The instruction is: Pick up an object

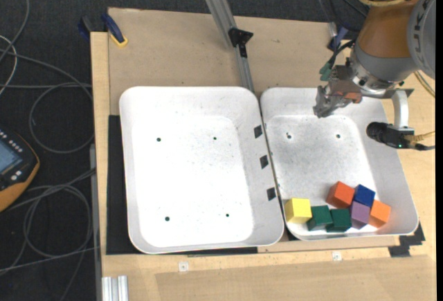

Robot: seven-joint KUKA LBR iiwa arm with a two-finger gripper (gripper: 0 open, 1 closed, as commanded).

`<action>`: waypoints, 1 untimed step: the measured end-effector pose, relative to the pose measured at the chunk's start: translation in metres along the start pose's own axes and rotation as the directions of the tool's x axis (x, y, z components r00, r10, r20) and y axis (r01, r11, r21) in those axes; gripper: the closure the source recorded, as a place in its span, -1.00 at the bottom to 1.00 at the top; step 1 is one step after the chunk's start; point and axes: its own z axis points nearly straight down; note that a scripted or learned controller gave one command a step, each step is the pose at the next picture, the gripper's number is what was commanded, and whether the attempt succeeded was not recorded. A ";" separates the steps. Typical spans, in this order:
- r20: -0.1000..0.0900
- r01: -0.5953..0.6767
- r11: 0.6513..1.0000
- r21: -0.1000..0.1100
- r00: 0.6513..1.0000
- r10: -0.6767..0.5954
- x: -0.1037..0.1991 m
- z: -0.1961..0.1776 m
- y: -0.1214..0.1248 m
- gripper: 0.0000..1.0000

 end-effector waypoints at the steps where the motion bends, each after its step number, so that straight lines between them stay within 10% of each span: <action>1: 0.000 -0.001 1.000 0.000 1.000 0.001 0.001 -0.054 -0.008 1.00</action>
